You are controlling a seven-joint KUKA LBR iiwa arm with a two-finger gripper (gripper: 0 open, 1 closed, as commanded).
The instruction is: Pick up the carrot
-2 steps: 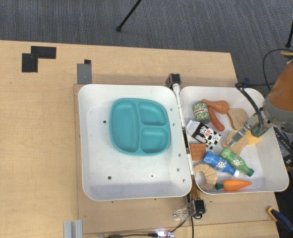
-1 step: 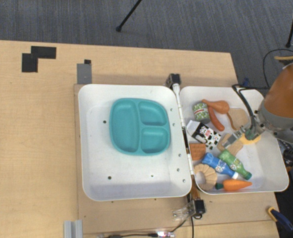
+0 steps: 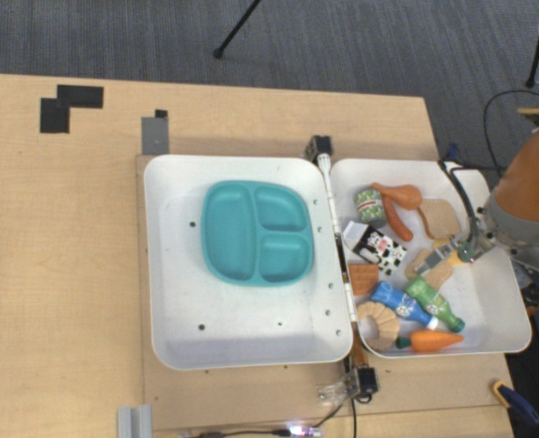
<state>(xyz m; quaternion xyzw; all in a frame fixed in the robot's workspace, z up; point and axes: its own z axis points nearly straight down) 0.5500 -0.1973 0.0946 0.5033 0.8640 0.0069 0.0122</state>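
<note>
Orange carrot (image 3: 436, 340) against bin rim (image 3: 488, 347) (crowded).

The arm (image 3: 532, 194) ran off the right edge, only its orange band and wrist in view. The jaws' stance was too small to tell. The green bottle (image 3: 436, 303) overlapped the blue toy (image 3: 399, 301).

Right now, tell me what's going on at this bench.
A grey KUKA arm reaches in from the right, its gripper low over the right bin, which holds a heap of toy food. The carrot it is meant to pick up lies apart from it at that bin's front edge, beside a green bottle, not yet picked up. The left bin holds a teal divided plate.
</note>
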